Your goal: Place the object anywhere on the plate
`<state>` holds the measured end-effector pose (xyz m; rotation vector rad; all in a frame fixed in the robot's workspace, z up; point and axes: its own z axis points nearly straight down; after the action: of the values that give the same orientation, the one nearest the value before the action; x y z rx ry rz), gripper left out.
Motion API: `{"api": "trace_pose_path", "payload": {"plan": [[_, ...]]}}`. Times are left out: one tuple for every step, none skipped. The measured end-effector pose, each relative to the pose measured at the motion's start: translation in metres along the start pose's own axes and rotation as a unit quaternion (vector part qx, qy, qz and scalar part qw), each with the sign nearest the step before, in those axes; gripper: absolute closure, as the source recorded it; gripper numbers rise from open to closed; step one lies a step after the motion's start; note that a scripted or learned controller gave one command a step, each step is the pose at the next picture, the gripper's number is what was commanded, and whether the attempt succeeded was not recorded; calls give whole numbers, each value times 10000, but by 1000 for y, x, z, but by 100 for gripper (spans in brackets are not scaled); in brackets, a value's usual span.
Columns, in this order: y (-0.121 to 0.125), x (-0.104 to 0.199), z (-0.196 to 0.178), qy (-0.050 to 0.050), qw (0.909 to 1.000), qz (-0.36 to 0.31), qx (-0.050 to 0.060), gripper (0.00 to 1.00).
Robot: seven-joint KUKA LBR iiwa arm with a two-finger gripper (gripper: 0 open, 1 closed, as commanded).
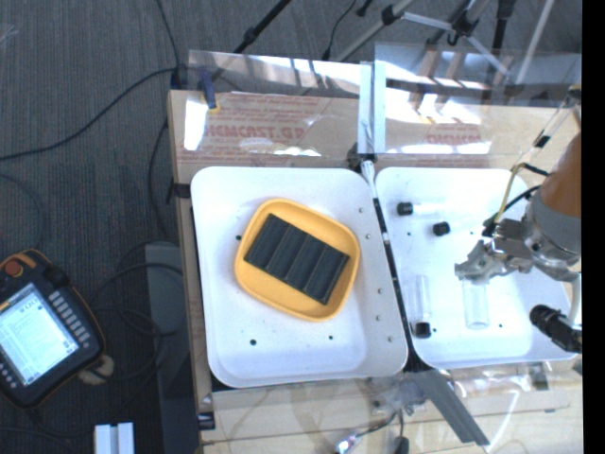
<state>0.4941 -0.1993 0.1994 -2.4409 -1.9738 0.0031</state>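
Far left of the gripper, in the left bin, the yellow plate already bears the dark ridged object, lying flat inside its rim. The gripper hangs over the right bin, and I cannot tell its grip. Placing looks done; next, probably only a clear retreat
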Motion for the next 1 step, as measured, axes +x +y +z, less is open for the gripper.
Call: {"api": "trace_pose_path", "payload": {"plan": [[55, 69, 1, -3, 9991, -435, -1, 100]]}}
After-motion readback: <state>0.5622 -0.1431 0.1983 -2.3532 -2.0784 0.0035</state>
